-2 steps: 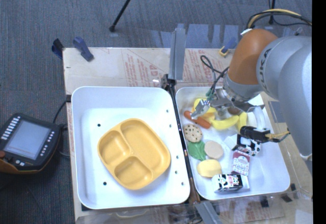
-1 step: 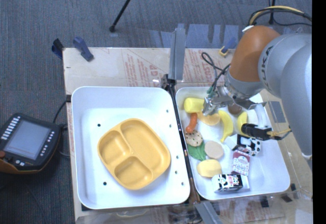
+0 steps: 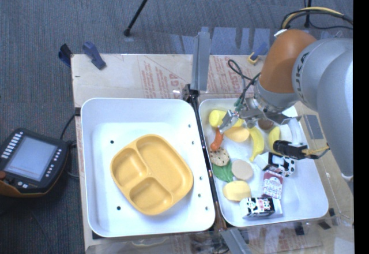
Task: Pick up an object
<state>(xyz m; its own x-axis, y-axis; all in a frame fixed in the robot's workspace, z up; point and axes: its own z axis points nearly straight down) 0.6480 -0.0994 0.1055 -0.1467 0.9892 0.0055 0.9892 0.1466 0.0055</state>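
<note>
My gripper [image 3: 233, 118] hangs low over the back left part of the right bin [image 3: 314, 204]. It sits just above a yellow oval fruit [image 3: 237, 134] and beside a lemon [image 3: 217, 117]. Close by are an orange carrot [image 3: 217, 141], a banana [image 3: 257, 143] and a speckled cookie [image 3: 219, 157]. Nearer the front lie a green leaf [image 3: 225, 172], a beige disc [image 3: 242, 169] and a yellow potato-like piece [image 3: 237, 190]. The arm's wrist hides part of the bin's back.
The left bin [image 3: 98, 114] holds a yellow divided plate [image 3: 151, 173]. In the right bin are two cow-print cartons [image 3: 260, 206] [image 3: 281, 164] and a red box [image 3: 272, 183]. A pendant [image 3: 29, 160] lies on the floor at the left.
</note>
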